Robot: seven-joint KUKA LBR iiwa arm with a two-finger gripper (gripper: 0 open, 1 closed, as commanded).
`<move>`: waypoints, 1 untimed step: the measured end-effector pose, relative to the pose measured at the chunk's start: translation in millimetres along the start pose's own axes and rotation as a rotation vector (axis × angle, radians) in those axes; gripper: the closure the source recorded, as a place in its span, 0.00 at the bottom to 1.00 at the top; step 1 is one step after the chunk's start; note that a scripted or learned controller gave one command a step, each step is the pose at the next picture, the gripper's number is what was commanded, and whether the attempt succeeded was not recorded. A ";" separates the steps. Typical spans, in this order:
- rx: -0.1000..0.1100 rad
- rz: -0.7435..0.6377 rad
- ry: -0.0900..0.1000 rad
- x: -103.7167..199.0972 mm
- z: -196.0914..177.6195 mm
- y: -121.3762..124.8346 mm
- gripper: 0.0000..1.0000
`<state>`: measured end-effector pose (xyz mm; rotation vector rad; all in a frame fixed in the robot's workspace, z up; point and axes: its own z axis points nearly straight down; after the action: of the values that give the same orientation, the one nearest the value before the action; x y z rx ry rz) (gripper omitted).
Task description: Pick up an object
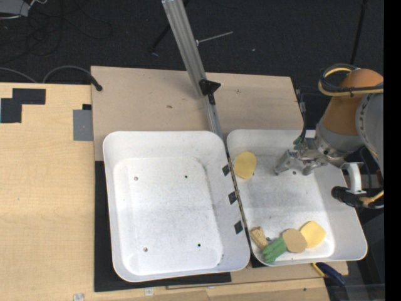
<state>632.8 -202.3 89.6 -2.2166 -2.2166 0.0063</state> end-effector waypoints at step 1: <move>-0.005 0.000 -0.001 -0.5 -13.8 1.6 1.00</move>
<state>634.5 -202.9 103.3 -2.2192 -2.2202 0.0019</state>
